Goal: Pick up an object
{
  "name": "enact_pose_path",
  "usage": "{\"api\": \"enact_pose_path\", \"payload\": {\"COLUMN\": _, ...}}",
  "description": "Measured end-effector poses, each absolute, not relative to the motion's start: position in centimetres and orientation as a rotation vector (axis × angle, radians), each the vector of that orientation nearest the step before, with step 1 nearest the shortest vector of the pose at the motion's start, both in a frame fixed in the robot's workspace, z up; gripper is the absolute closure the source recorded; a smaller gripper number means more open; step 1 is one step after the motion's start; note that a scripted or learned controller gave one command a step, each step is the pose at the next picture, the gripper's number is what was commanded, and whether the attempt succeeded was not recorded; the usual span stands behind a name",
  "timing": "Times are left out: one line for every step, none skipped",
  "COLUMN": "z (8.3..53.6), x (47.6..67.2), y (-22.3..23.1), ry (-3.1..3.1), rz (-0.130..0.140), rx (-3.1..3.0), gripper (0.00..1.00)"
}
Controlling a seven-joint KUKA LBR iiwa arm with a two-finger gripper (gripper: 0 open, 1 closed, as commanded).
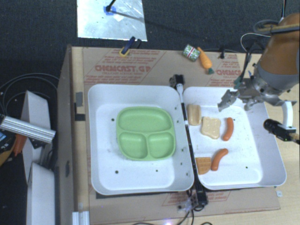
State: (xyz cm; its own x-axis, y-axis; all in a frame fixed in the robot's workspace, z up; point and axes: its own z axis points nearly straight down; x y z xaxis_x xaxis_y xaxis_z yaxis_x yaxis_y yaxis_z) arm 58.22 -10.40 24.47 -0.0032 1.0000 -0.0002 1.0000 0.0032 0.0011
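Note:
Several toy foods lie in the right bin (267, 172). A pale bread roll (193, 114) rests by its left wall, with a toast slice (211, 127) just right of it. One orange sausage (228, 129) lies beside the toast. A second sausage (219, 159) and a square cracker (203, 165) sit nearer the front. My gripper (236, 104) hovers over the back of this bin, above and right of the toast. It is open, with nothing between its fingers.
The left bin (101, 172) holds a green divided plate (145, 132). Behind the bins, on the cardboard, lie a small can (191, 52), a toy carrot (205, 60) and a blue-and-yellow clip (127, 47). Cables and white boxes crowd the far left.

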Motion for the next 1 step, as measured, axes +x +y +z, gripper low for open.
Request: {"api": "enact_pose_path", "payload": {"z": 16.33, "x": 59.12, "y": -14.19, "ry": 2.223, "rz": -0.002, "rx": 2.221, "gripper": 0.0}}
